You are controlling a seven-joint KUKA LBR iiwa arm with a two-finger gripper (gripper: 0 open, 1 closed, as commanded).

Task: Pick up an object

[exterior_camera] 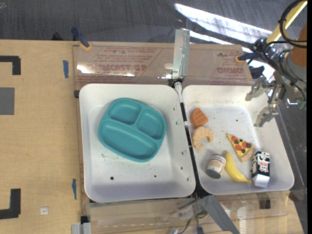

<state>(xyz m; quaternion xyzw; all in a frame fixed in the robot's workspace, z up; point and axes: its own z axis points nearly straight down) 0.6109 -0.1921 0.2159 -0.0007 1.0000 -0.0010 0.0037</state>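
Overhead, you are looking down at a pale wooden tabletop [34,145] with black tape marks near its left edge and blue tape tabs beside the bins. 2 shallow white bins sit side by side, touching along a dark seam. Behind them lies a clear plastic sheet with red lettering, and dark grey carpet fills the floor beyond.

Your left bin [97,184] holds a teal divided plate [131,128], tilted slightly, plus a few dark specks on the bin floor.

Your right bin [282,179] carries the pickable toys: an orange piece of toy food [199,117] near the seam, a croissant [202,137] just below it, a pizza slice [240,146] toward the middle, a small can [216,165] touching a banana [234,170], and a milk carton [261,168] at the right wall.

Your end effector [263,104] hangs above the right bin's far right corner, fingers spread apart and gripping nothing, well apart from the toys.
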